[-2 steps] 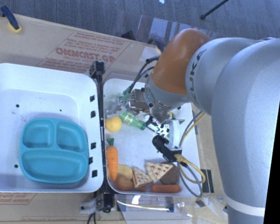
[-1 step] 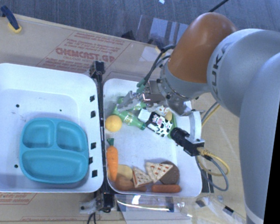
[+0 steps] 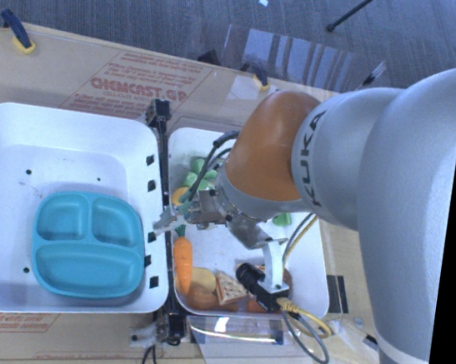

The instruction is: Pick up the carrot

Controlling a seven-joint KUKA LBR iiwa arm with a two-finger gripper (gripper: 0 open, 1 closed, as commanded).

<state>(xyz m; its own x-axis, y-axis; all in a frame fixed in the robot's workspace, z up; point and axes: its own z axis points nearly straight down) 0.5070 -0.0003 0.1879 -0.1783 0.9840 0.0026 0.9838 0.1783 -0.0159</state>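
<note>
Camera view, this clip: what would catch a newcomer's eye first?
The grey arm with its orange band looms largest, reaching in from the right and hanging over the right bin. Next is the turquoise divided plate lying in the left bin. Below the tool, the carrot lies at the right bin's left wall, beside other food pieces.

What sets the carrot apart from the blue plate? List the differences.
The carrot is orange, long and narrow; the blue plate is teal, broad and flat, split into three compartments. The carrot lies in the right bin against its left wall, among other food pieces; the blue plate sits alone in the left bin. The arm and its claw hang over the carrot's bin, not the plate's. Both rest on a bin floor.
</note>
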